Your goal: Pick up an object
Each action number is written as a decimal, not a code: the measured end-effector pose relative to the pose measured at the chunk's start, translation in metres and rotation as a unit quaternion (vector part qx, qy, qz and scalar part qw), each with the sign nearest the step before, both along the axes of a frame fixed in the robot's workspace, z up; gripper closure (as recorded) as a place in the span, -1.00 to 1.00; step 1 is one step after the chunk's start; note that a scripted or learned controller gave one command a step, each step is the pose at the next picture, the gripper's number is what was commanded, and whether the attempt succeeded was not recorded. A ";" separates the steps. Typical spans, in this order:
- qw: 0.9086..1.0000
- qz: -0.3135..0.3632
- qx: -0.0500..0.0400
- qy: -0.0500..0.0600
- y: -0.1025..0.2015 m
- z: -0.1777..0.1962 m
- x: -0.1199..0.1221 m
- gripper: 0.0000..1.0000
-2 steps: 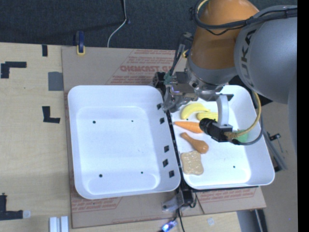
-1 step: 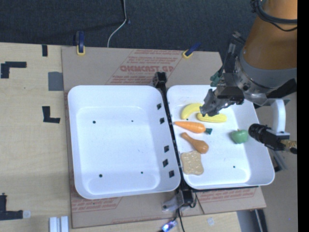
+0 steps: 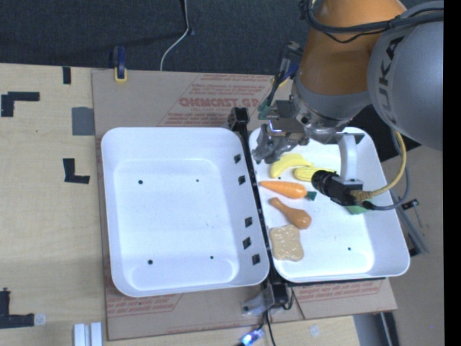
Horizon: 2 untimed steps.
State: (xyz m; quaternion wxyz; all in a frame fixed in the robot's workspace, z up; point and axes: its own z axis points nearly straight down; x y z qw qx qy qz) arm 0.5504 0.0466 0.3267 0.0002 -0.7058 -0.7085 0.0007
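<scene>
Banana (image 3: pixel 291 166) lay curved beside hand (image 3: pixel 272 148), probably light, smooth, slippery. Best gripped across its middle. Could not tell hand's opening.

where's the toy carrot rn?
In the camera view the toy carrot lies in the right bin, near its left wall, just below the banana and above the chicken drumstick.

Tan bench (image 3: pixel 43 215) with a cardboard sheet (image 3: pixel 194 99) under two white bins (image 3: pixel 115 193) side by side.
</scene>
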 end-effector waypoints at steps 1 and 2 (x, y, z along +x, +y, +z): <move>1.000 -0.002 0.001 0.001 -0.015 0.022 -0.070 1.00; 1.000 -0.001 -0.001 -0.001 -0.013 0.015 0.004 1.00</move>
